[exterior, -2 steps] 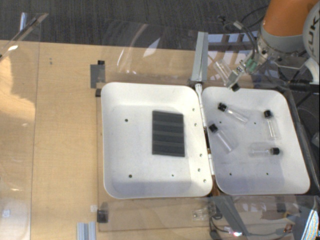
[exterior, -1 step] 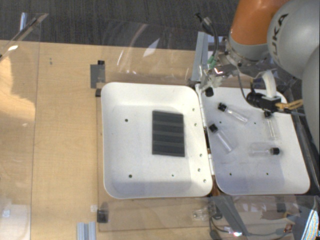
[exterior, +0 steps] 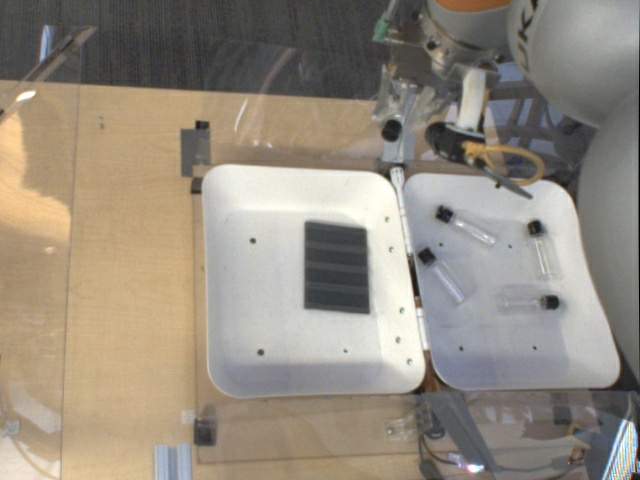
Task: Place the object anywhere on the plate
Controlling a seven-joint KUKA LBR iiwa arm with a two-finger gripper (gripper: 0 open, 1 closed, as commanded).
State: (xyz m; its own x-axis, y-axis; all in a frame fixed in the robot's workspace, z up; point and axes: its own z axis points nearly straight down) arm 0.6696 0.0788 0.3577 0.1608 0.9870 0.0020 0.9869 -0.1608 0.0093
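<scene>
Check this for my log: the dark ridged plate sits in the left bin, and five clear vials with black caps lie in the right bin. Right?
Not quite: the camera view shows four vials, not five, in the right bin. The dark ridged plate does sit in the left bin.

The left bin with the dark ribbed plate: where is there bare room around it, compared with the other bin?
The left bin has bare white floor all round the dark ribbed plate, widest on its left and below it. The right bin is crowded: four clear vials lie scattered across it; its bottom strip is free.
</scene>
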